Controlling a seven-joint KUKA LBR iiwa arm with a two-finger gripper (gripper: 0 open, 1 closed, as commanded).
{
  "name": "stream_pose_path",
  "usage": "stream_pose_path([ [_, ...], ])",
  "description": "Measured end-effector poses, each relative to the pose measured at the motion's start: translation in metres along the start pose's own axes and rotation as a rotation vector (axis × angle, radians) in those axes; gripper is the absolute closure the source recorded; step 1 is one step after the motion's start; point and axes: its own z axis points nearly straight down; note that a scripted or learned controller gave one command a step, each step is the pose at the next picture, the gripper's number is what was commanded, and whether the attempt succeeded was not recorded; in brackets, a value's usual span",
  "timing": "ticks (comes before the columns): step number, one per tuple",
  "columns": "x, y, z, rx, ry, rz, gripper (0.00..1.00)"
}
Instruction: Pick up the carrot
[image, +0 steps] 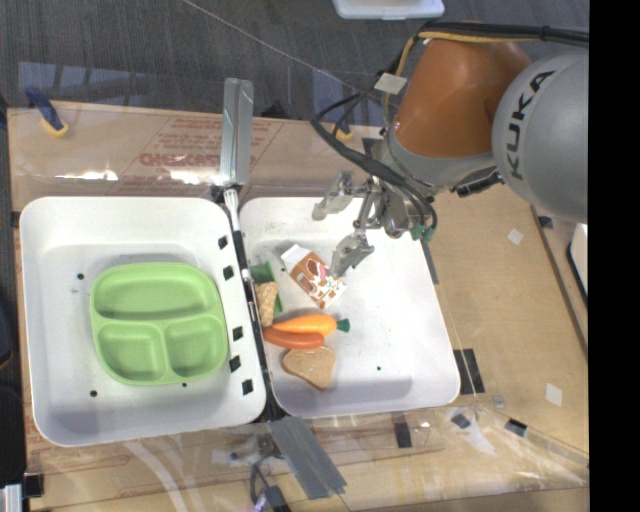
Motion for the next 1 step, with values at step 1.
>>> stream_pose_path([
  [1, 0.029, -0.0177, 0.1688, -0.001, -0.006, 0.042, 0.0],
])
